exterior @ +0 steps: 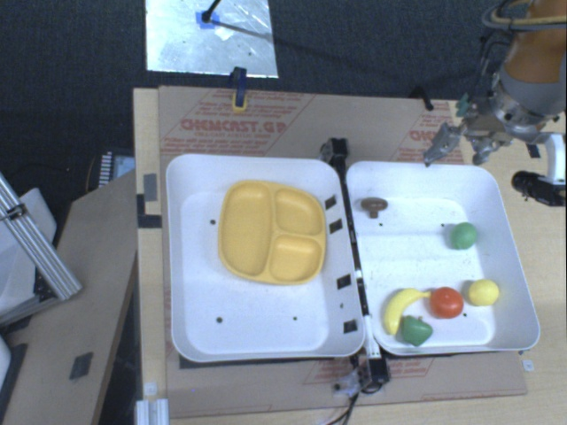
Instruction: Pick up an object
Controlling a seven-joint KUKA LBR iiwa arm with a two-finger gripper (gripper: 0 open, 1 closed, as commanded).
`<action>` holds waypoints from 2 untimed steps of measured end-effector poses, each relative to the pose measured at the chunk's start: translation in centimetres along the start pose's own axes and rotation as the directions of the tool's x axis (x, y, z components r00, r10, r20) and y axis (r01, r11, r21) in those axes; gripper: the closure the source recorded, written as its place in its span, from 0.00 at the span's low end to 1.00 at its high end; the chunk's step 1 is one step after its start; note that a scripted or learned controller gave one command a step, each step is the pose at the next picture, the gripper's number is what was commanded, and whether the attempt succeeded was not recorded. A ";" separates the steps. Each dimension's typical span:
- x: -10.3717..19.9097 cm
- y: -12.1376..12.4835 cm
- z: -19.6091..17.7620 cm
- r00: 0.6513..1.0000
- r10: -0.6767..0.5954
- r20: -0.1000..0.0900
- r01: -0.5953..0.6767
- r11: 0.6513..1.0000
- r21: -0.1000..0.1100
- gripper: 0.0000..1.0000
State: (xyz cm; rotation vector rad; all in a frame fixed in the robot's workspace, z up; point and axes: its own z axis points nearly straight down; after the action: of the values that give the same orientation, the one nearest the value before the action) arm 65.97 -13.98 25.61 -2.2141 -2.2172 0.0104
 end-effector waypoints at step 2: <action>0.3 0.3 5.4 1.000 -0.001 0.001 0.001 1.000 -0.008 0.00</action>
State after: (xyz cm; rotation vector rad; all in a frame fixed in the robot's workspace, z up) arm 66.19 -13.68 20.19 -2.2178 -2.2230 0.0022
